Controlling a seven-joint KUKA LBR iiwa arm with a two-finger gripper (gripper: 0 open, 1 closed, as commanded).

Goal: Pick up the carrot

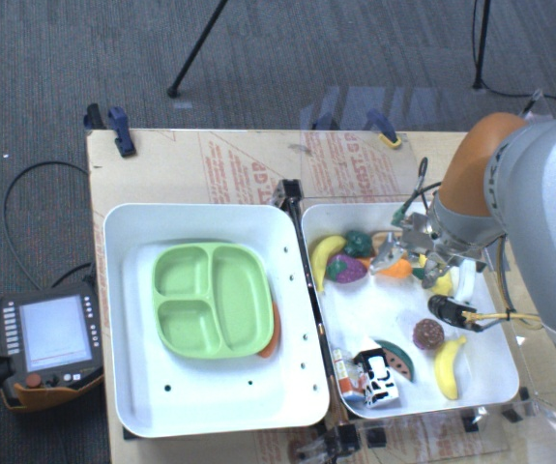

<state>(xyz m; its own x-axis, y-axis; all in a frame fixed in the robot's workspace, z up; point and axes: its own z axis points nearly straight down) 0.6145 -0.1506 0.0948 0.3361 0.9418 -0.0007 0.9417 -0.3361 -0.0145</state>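
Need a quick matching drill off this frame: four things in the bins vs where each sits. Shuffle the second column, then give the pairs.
Things
1. green divided plate
2. carrot
3. purple eggplant
4. watermelon slice

Places
A. right bin, far side, just left of the carrot
B. right bin, near side, beside the black-and-white toy
C. left bin, in its middle
D. right bin, far side, right under the gripper

Pairs: 1-C, 2-D, 3-A, 4-B
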